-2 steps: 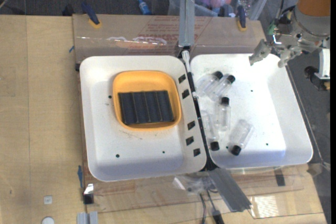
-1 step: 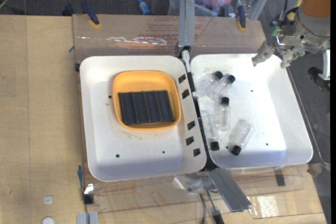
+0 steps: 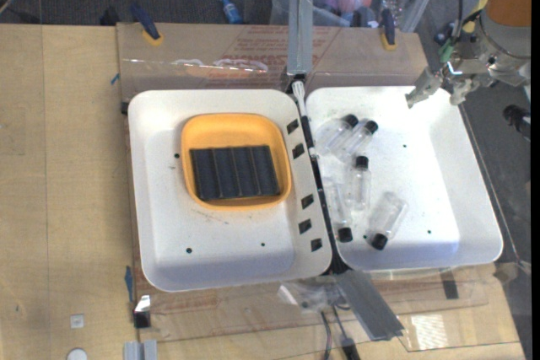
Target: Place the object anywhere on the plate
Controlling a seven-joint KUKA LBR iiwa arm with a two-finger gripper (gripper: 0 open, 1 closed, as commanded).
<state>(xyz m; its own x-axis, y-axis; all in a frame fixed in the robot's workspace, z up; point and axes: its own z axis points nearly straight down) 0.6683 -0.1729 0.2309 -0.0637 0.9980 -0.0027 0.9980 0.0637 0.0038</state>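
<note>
Orange and squarish, the shallow plastic plate [image 3: 235, 160] sits in the left white bin [image 3: 160, 249] with a dark ribbed insert [image 3: 234, 173] on it, ready as the target, while we see the clear plastic vials with black caps [image 3: 359, 177] scattered loose in the right white bin [image 3: 439, 181], none on the plate yet. We judge the two-finger gripper [image 3: 434, 87] hangs above that bin's far right corner to start a pick; it carries nothing, and we cannot tell how it is set.
</note>
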